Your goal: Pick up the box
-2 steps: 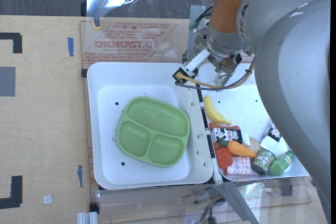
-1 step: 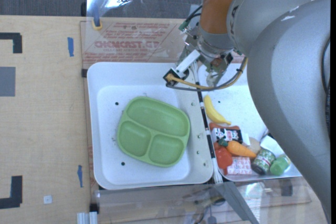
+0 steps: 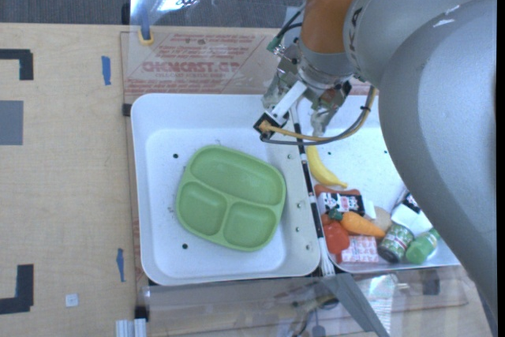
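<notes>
Gripper (image 3: 293, 121) above glossy bin (image 3: 158, 170); flat printed box (image 3: 353, 226) beside carrot (image 3: 363, 224)

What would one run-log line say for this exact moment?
arm: over bins' divider | gripper: above banana, nothing seen held | box: right bin, under carrot | left bin: green tray

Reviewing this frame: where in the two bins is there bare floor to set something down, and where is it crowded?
Left bin: bare floor above the green divided plate and a strip along its left. Right bin: bare white between the banana and the arm. Its lower end is crowded: carrot, red box, green bottle.
</notes>
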{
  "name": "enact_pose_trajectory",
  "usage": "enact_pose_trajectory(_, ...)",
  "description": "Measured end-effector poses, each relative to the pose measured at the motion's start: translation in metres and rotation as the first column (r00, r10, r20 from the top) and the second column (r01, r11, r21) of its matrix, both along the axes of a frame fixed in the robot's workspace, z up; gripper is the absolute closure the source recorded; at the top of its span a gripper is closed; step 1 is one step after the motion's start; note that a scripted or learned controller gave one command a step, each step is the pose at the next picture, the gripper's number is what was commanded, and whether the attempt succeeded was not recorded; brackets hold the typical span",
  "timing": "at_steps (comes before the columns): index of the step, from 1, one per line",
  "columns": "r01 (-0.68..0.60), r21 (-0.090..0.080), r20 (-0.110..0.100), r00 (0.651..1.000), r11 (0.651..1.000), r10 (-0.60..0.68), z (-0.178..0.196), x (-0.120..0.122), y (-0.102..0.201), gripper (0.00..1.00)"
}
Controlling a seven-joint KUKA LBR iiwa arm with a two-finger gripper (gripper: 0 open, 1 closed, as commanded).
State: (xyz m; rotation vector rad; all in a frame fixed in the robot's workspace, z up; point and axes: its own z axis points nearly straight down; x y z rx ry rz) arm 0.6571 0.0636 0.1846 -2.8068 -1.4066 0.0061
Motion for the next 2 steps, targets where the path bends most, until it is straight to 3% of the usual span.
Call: enact_pose_trajectory(2, 0.024, 0.0, 0.003, 1.0, 1.0, -0.024, 0.0001, 0.0073, 0.0016, 0.0)
